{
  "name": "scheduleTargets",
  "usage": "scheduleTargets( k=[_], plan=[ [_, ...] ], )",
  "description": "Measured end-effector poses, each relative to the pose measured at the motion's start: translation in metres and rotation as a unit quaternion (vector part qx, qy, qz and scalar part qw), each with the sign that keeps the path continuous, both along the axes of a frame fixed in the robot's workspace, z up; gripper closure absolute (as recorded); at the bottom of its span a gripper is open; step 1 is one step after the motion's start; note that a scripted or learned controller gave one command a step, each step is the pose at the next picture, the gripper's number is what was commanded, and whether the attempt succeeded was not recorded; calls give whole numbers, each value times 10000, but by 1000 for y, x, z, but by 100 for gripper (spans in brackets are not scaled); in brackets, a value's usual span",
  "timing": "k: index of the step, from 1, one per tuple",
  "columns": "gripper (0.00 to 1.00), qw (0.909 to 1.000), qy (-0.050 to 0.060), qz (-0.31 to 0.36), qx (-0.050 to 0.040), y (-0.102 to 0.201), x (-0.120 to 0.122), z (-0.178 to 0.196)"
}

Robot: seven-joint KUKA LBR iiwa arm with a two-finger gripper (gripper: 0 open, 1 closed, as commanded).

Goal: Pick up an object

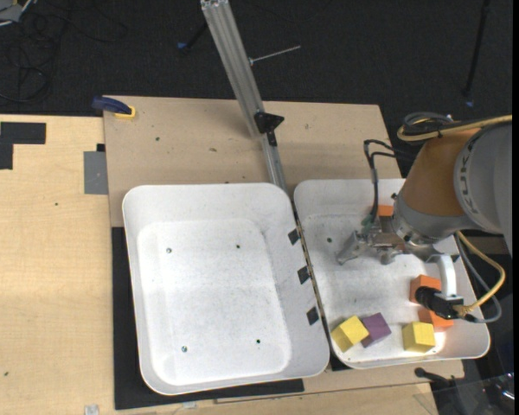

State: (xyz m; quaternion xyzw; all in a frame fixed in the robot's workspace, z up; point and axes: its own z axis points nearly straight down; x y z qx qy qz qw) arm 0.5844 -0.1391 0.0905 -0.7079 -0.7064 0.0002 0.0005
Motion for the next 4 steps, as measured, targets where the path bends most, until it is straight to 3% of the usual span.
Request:
scheduleTargets(
  k=[1,2,4],
  plan=[
    [100,10000,0,-30,8,-1,0,11],
    [100,10000,-23,11,-5,-2,3,74],
    [100,10000,-17,16,-5,-9,1,164]
  ],
)
